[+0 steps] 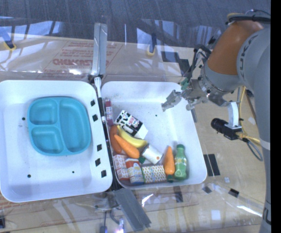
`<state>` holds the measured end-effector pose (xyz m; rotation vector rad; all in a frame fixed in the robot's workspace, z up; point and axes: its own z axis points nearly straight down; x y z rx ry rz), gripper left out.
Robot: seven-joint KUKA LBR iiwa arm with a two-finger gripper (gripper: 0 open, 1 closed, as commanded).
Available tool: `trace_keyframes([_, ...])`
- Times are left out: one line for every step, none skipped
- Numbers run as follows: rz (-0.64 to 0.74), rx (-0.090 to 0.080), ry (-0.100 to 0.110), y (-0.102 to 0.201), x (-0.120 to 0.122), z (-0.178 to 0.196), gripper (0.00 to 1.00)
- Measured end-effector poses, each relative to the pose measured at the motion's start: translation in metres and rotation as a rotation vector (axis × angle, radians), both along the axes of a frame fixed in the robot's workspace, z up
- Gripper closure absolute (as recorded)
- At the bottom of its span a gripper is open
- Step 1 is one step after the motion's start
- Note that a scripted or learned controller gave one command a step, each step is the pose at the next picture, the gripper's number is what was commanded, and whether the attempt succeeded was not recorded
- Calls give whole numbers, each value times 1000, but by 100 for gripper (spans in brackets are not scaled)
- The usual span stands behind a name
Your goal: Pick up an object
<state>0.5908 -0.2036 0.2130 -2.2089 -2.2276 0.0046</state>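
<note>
Objects to pick: a jumble of toy groceries in the lower half of the right bin (189,130), at the centre-bottom of the frame.
Banana: a yellow banana (132,139) lies slanted in the middle of the pile, touching an orange carrot (125,147) just below it.
Black-and-white carton: a small patterned carton (129,123) sits at the top of the pile, nearest the bare part of the bin.
Second carrot: another orange carrot (169,162) stands nearly upright beside a green bottle (180,161) at the lower right of the pile.
White cylinder: a small white tube-like item (152,155) lies between the banana and the second carrot.
Boxes: several small printed boxes (142,171) line the bottom edge of the right bin.
End effector: the end effector (172,102) hangs over the upper right part of the right bin, well apart from the pile; nothing sits between its fingers, and I cannot tell whether they are spread or pressed together.
Arm: the grey arm with its orange band (230,45) enters from the upper right of the frame.
Left bin: the left bin (9,178) holds a blue divided plate (59,125) with three compartments, in its upper middle.
Worktop: the worktop (57,57) under both bins is covered with clear sheeting.
</note>
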Motion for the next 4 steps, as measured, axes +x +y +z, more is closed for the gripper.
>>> trace_keyframes([44,1,0,-5,-115,-67,0])
trace_keyframes([98,-4,-9,-8,-112,-108,0])
trace_keyframes([106,-5,-15,-7,-109,-96,100])
trace_keyframes([-64,-2,-4,8,-114,-14,100])
